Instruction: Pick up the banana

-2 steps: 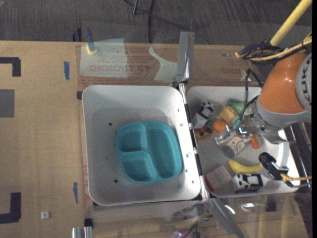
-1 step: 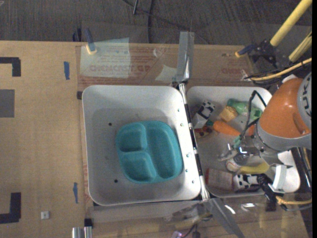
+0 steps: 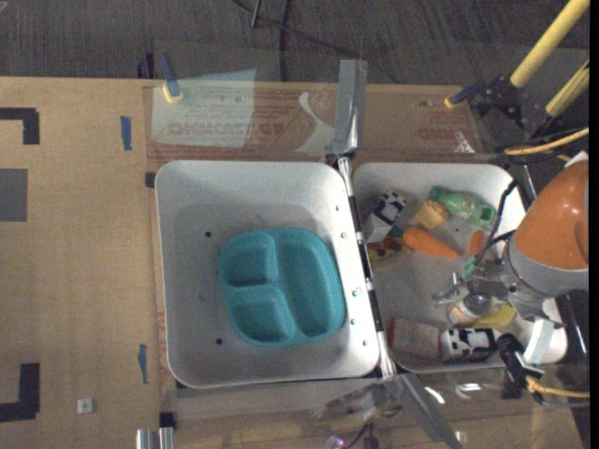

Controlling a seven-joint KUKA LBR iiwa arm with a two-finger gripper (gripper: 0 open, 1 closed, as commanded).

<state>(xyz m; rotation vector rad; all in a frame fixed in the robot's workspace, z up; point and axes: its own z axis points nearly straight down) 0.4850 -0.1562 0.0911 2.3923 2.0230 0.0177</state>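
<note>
The banana (image 3: 495,317) shows as a small yellow patch near the front right of the right bin (image 3: 412,178), mostly hidden under the arm's wrist. My gripper (image 3: 471,291) hangs low over the bin, just up and left of that patch, its metal parts close to the bin floor. No object can be seen held in it. The arm's orange band (image 3: 560,223) rises above it on the right.
The right bin also holds a carrot (image 3: 431,243), a green bottle (image 3: 462,204), a black-and-white cow toy (image 3: 390,209), a cow-patterned carton (image 3: 469,341) and a reddish packet (image 3: 416,334). A teal divided plate (image 3: 281,284) lies in the left bin (image 3: 187,204).
</note>
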